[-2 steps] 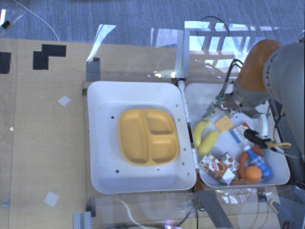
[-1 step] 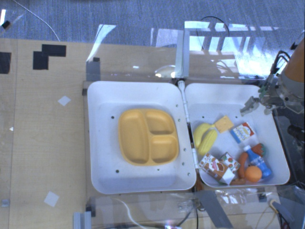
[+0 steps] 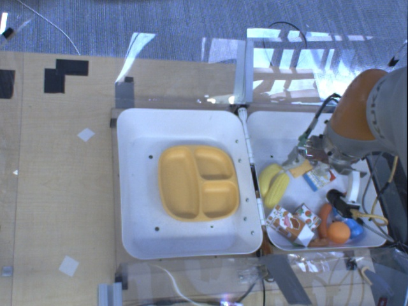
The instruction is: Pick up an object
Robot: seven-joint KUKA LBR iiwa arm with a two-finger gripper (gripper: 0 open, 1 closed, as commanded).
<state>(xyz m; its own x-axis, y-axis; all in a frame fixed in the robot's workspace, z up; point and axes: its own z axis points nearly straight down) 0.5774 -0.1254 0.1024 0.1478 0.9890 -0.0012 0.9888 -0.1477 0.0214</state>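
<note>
Reaching: arm (image 3: pixel 376 116) came in from the right, wrist low over the right bin (image 3: pixel 274 129), likely lining up a pick.
Gripper: gripper (image 3: pixel 310 153) sat above the bin's middle, just right of the corn; open or closed, cannot tell, wrist and cables hid that part.
Held item: nothing seen in the gripper, so no pick counted.
Target guess: small tan piece (image 3: pixel 299 168) and blue-white packet (image 3: pixel 317 180) lay right under the gripper; either could be the aim, not sure which.
Corn: yellow corn (image 3: pixel 275 185) lay against the bin's left wall, near the divider, beside the gripper.
Box: printed carton (image 3: pixel 293 224) lay tilted at the bin's front edge, leaning on the pile.
Round stuff: orange ball (image 3: pixel 339 232) touching a blue piece (image 3: pixel 356 231) in the front right corner, red piece (image 3: pixel 326 213) just beside.
Left bin: left bin (image 3: pixel 137 171) held a yellow divided tray (image 3: pixel 197 182) flat in the middle, well apart from the arm, probably a drop spot.
Desk: desk (image 3: pixel 57 171) carried both bins side by side.
Progress: early, grasp not yet confirmed.
Risk: crowded pile, a neighbouring item could get nudged.
</note>
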